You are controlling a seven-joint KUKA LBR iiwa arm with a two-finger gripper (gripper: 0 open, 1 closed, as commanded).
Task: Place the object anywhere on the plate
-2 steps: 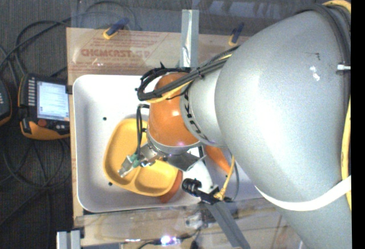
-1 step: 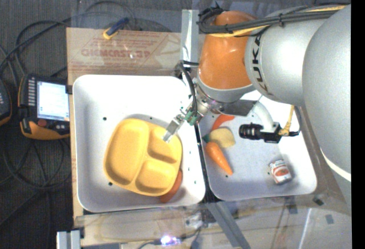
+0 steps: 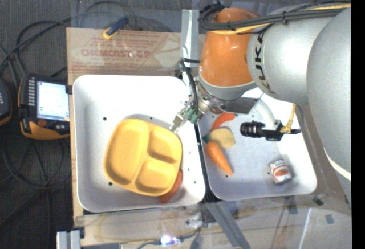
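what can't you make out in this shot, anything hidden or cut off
- Claw: small and mostly under the arm's wrist in the camera view; open or shut cannot be told.
- Orange-red thing: mostly under the plate; kind unclear.
- Red piece: upper end hidden by the wrist.
- Can: too small to read the label.
- Right bin: far part covered by the arm.
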